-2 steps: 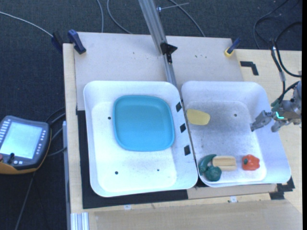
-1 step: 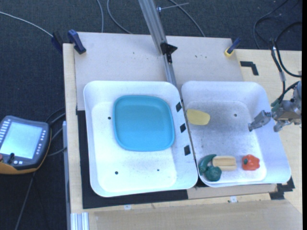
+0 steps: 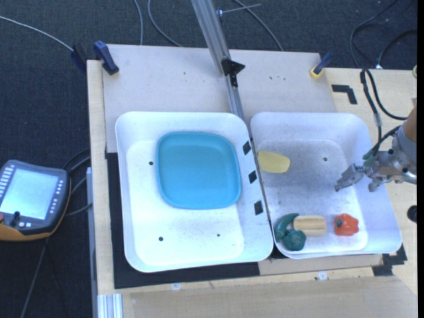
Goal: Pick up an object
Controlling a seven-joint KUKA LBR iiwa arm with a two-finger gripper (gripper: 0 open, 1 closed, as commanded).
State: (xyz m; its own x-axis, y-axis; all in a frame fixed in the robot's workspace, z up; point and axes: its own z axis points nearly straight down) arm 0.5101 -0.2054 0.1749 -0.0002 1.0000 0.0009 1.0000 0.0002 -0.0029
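Camera view: end effector point(image 3: 361, 177) sits over the right bin point(image 3: 351, 128), near its right wall, w/ two grey metal fingers splayed apart, left one point(image 3: 346, 179) pointing down-left, the other point(image 3: 375, 183) shorter. Nothing between them; open, holding nothing.

Right bin is shallow white plastic w/ rounded corners, floor speckled grey. Along its front edge, in a row: dark green rounded pepper point(image 3: 289, 233), tan block point(image 3: 309, 224) w/ soft corners just beside it, then a red-orange tomato point(image 3: 345, 224) w/ green top, a bit apart. Yellow flat oval piece point(image 3: 273, 161) lies near the left wall, well apart from the rest. Mid-floor of bin is bare, lots of room under the end effector.

Left bin point(image 3: 132, 177): same white plastic, holds a smooth light-blue square plate point(image 3: 199, 169) w/ rounded corners, bare floor in front.

Desk point(image 3: 165, 78) is pale board, clamps at back corners.
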